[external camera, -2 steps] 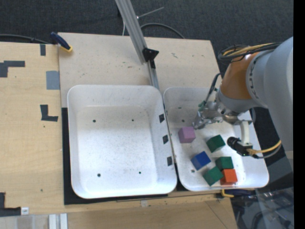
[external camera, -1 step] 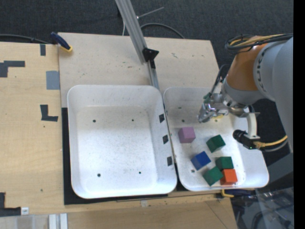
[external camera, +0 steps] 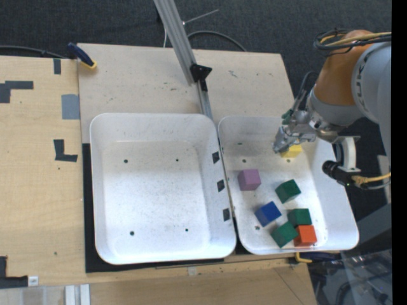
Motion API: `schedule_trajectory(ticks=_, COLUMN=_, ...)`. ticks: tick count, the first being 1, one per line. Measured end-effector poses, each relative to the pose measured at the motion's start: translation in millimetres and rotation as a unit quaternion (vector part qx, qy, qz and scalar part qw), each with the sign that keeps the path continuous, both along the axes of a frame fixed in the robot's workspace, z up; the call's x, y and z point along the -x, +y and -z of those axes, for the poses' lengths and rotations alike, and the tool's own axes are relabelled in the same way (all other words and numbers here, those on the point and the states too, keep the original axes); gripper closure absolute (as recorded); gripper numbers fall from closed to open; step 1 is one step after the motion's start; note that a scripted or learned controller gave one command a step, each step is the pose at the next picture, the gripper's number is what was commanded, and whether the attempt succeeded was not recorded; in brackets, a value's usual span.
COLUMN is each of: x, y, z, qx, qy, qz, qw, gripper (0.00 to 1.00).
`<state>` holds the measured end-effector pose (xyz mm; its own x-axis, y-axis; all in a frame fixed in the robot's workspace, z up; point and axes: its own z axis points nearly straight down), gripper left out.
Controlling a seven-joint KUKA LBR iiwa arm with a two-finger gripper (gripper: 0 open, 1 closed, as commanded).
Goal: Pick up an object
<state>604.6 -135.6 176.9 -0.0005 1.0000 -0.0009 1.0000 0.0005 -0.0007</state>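
A: Two white bins sit side by side at the middle of the frame, the left bin (external camera: 152, 189) large and the right bin (external camera: 331, 234) narrower. Where is the arm?

B: The arm (external camera: 356, 81) enters from the right edge, upper half of the frame. Its grey body with the orange band bends downward and leftward, so the wrist points into the upper part of the right bin. The gripper (external camera: 289, 143) hangs low over that bin's upper right area, tilted slightly toward the left.

A: Is it holding anything?

B: A yellow block (external camera: 292, 150) shows directly beneath the gripper, touching or just under it. Whether the gripper is clamped on the block or merely above it, I cannot tell; the gripper's state is not readable from this slant.

A: And the other pieces?

B: A purple cube (external camera: 249, 179) lies near the middle of the right bin. Lower right of it is a green cube (external camera: 288, 190). A blue cube (external camera: 268, 213) sits below the purple one. At the bottom of the bin, two more green cubes (external camera: 292, 225) and an orange cube (external camera: 306, 235) cluster together, touching.

A: Anything outside the bins?

B: A grey metal rail (external camera: 175, 27) slants from the top centre down to the gap between the bins, and a blue and yellow tool (external camera: 82, 54) lies at the upper left of the bench.
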Motion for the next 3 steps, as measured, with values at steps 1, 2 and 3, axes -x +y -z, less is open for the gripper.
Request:
schedule_trajectory(ticks=1, x=4, y=-4, z=-58, qx=0.0002, qy=0.0, qz=0.0, qw=1.0, gripper=1.0)
schedule_trajectory(ticks=2, x=2, y=-5, z=-103, qx=0.0002, qy=0.0, qz=0.0, qw=1.0, gripper=1.0)
schedule_trajectory(ticks=3, x=-5, y=51, z=-82, qx=-0.0009, qy=0.003, qz=-0.003, qw=1.0, gripper=1.0)
